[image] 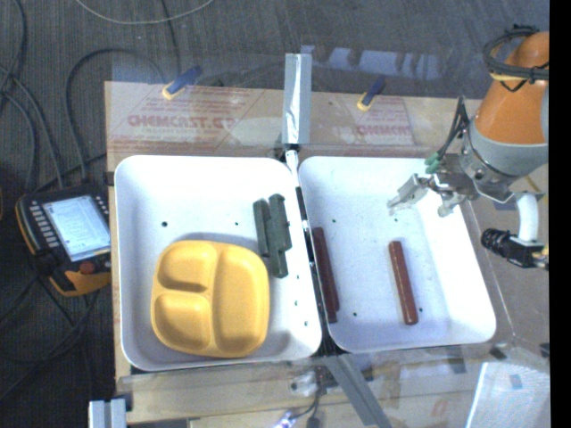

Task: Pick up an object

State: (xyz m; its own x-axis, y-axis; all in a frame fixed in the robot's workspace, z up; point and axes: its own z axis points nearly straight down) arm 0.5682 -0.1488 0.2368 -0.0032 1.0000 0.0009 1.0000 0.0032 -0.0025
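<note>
the gripper hangs over the upper right part of the right bin, its light fingers splayed apart with nothing between them, so the jaws stand open and empty. the arm comes in from the right edge, orange band above the grey wrist.

the nearest thing to take is the brown stick, lying flat on the floor of the same bin. it sits below the gripper and a little to the left of it in the camera view, near but clearly apart. its long axis runs almost top to bottom in the view, leaning slightly so the lower end drifts right. a second, darker stick lies along the left wall of that bin, also lengthwise, farther from the gripper and tight against the rim, which looks a harder take.

in the left bin are a yellow tray and a dark green piece, both well apart from the gripper, across the divide.

so the move likely turns on this: travel down the view toward the brown stick, then close across its short width, with the fingers lined up to either side of it rather than end to end. how the fingers now sit relative to that axis is hard to tell at this size.
</note>
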